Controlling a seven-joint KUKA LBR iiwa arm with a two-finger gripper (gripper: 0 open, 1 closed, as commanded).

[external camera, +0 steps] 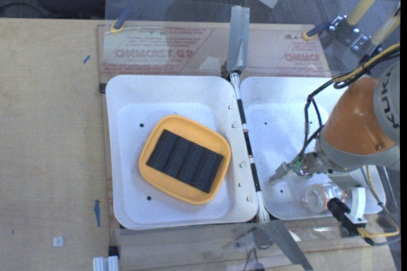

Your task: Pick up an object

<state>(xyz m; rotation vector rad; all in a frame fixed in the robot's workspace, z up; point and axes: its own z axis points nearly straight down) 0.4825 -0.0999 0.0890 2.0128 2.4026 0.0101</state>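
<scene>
Lettering on the clear sheet (pixel 164 50) behind your bins is illegible; you cannot tell the gripper's (pixel 284 170) state.

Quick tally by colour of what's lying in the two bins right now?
Yellow with black insert: 1, the square dish in the left bin.
Clear: 1, a small see-through item in the right bin, under the arm.
Total: 2

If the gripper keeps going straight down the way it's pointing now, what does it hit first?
Most likely the white floor of the right bin. The gripper points down over that bin, and a clear, glassy object lies just beside it, toward the near rim. Depth is hard to judge from above.
</scene>
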